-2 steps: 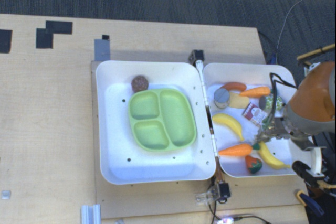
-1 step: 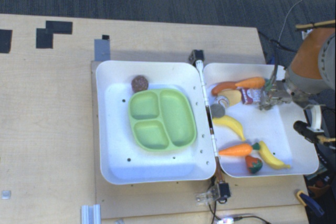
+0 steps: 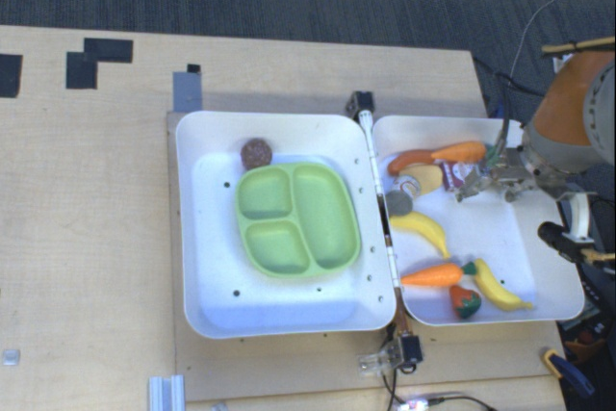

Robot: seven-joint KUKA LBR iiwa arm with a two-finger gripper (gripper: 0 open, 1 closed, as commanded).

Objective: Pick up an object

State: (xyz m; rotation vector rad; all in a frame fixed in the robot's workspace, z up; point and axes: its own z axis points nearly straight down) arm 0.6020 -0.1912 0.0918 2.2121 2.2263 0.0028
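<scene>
The small purple-and-white packet [image 3: 455, 175] lay near the top of the right bin [image 3: 539, 313], just beside the long orange carrot [image 3: 460, 152] and the hot dog [image 3: 414, 159]. The gripper [image 3: 489, 182] sat right at it, low over that bin; whether it was spread or pinched was impossible to tell. A grab there risked snagging the carrot instead, or nudging the packet aside, since the pieces crowded together. The bananas [image 3: 423, 230] and the second carrot [image 3: 433, 277] lay well apart, as did the green tray [image 3: 296, 218] in the left bin [image 3: 207, 303].
</scene>
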